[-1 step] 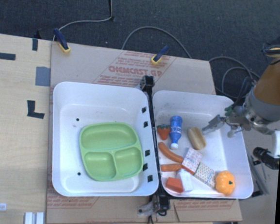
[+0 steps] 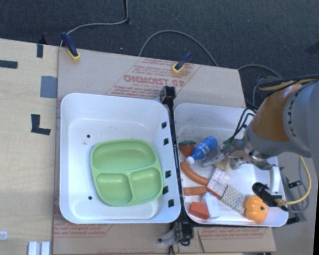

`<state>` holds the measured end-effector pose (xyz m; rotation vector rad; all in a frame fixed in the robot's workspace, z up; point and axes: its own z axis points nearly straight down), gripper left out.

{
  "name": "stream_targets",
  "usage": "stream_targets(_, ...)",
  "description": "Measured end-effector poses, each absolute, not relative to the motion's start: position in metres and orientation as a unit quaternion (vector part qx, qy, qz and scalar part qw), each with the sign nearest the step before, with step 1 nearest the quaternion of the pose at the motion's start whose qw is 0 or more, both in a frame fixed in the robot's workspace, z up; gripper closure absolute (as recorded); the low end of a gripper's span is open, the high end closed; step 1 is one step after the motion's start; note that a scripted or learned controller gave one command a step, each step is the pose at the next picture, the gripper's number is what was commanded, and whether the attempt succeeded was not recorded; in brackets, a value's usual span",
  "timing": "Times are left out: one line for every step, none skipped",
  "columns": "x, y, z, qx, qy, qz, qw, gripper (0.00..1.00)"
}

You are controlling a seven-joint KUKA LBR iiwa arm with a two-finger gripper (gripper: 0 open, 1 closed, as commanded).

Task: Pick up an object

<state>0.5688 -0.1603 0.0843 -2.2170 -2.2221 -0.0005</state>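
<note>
Lying beside fingers (image 2: 230,156): blue bottle (image 2: 205,147)

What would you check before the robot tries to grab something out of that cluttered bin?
1. Gripper is over the right bin: ok.
2. Fingers open or shut: cannot tell.
3. Something already held: cannot tell.
4. Targets close by: ok, the blue bottle lies just beside the gripper.
5. Room around targets: not ok, the bottle, orange sausage and patterned packet crowd together.
6. Green divided plate lies apart in the left bin: ok.
</note>
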Motion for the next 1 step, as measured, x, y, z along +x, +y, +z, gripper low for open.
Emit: stream_targets(0.5697, -0.1598, 0.0914, -0.706, -0.709, -0.0005, 0.001, 1.00)
